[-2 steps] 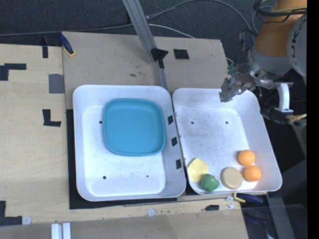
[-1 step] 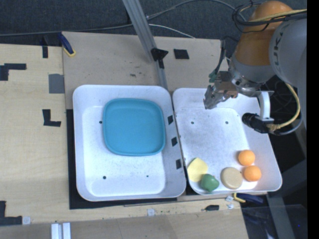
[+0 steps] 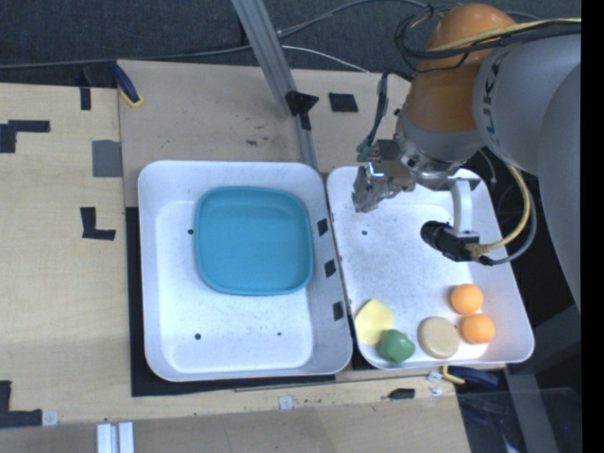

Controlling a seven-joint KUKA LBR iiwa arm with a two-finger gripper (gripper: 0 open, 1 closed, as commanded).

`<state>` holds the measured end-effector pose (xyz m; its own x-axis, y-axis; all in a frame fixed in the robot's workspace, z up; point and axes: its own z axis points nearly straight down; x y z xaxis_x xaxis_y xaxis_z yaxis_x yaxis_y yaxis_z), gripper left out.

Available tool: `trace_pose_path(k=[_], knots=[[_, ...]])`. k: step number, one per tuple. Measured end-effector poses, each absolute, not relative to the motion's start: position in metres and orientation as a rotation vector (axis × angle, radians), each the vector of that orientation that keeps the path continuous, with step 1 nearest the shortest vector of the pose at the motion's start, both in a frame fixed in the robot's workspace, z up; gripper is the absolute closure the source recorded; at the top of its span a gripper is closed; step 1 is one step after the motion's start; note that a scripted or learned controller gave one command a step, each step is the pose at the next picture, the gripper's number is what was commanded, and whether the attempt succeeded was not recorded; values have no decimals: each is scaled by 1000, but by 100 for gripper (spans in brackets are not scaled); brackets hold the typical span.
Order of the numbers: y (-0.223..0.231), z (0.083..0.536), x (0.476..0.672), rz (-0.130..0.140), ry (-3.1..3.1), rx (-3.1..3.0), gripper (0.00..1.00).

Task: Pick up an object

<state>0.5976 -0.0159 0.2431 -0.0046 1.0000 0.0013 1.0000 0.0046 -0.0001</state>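
The pale wooden bench (image 3: 217, 111) carried two shallow white plastic bins side by side. The grey arm with its orange band (image 3: 462, 36) reached in from the right, over the far end of the right bin (image 3: 396, 253). The left bin (image 3: 170, 328) held one thing: a blue square plate with rounded corners (image 3: 253, 240), lying flat toward its far half. In the right bin the objects sat bunched at the near end: a yellow block (image 3: 373, 317) with a green rounded piece (image 3: 396, 346) touching its near side, a beige round piece (image 3: 438, 337) just beside that, and two small orange balls (image 3: 466, 298) (image 3: 478, 328) close together by the right wall. The claw (image 3: 368, 194) hung above the bin's far left corner, well apart from all of them, with nothing seen between its fingers; whether it was wide or narrow could not be told.
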Motion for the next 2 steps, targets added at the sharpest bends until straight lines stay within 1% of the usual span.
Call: trace_pose_path(k=[1, 2], knots=[[37, 228, 586, 1, -2225, -2215, 100], [85, 231, 583, 0, -2225, -2216, 100]])
